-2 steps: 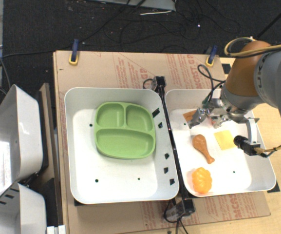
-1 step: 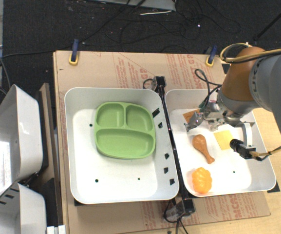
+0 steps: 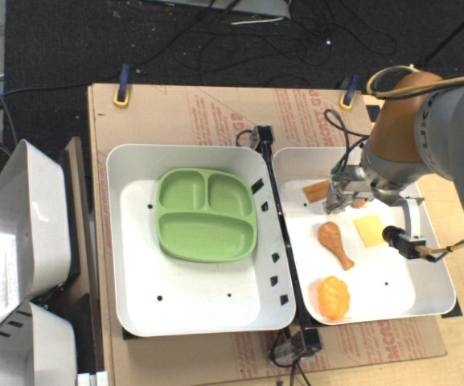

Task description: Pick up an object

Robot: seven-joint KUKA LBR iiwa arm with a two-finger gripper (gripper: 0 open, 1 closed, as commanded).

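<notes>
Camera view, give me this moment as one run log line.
claw: low in right bin | beside: orange piece | loose: drumstick, yellow slice | left bin: green tray

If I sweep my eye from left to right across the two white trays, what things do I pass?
Green divided plate in the left tray → toy chicken drumstick → yellow cheese slice in the right tray. The orange fruit, the brown piece and the gripper overlap these in the order, so I leave them out.
</notes>
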